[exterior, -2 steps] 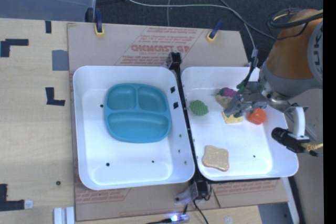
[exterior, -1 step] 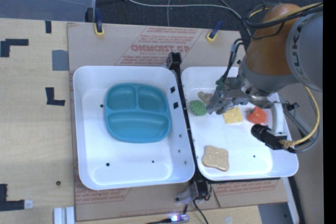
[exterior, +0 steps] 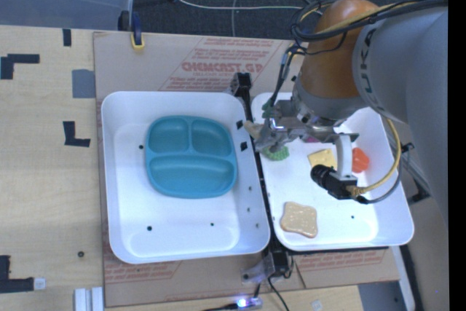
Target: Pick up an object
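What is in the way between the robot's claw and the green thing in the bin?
Nothing visible blocks it. The gripper sits right above the green thing at the right bin's left edge. The toast, yellow piece and orange piece lie off to the side.

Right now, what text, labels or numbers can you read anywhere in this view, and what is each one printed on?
"CHEMCAST GP": red print on the brown sheet under the bins; the letters are blurred, so this reading is unsure.
Smaller red lines repeat across that sheet, too small to read.
The plate, the bins and the arm show no readable text.
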Action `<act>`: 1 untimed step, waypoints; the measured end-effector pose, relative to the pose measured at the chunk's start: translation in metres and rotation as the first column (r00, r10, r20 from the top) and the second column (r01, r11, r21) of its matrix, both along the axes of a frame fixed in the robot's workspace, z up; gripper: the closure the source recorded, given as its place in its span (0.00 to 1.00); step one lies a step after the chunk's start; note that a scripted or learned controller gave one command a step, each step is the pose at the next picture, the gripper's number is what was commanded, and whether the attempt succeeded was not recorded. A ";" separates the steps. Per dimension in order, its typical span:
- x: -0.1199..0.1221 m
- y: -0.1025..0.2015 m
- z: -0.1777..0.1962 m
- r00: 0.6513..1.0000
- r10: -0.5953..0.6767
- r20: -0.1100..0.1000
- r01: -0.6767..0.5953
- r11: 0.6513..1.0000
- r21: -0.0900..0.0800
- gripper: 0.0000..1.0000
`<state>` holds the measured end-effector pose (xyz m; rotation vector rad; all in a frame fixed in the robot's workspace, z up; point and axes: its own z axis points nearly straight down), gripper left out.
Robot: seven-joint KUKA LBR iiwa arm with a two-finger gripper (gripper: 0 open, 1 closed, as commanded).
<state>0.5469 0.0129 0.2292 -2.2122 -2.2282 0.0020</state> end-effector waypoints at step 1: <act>0.009 0.046 0.005 1.000 -0.001 0.001 0.001 1.000 0.001 1.00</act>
